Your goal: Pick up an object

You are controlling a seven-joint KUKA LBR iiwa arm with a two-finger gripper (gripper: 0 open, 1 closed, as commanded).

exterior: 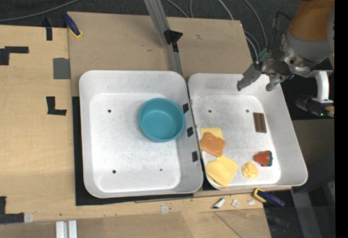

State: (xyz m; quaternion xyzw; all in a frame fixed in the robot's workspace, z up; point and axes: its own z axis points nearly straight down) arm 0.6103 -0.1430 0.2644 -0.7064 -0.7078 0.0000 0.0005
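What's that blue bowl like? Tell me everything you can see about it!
The blue bowl is round, teal-blue all over and looks like smooth plastic. It stands upright with its open mouth facing up, and nothing can be seen inside it. It sits in the left white bin, near that bin's right side, resting on the bin's floor. Nothing else touches it. The pincer is far off, over the other bin's top edge.

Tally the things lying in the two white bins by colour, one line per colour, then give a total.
Blue: 1, the bowl
Orange: 1, the orange piece
Yellow: 3, the flat slab, the square under the orange piece, the small lump
Red: 1, the red item
Brown: 1, the block
Total: 7
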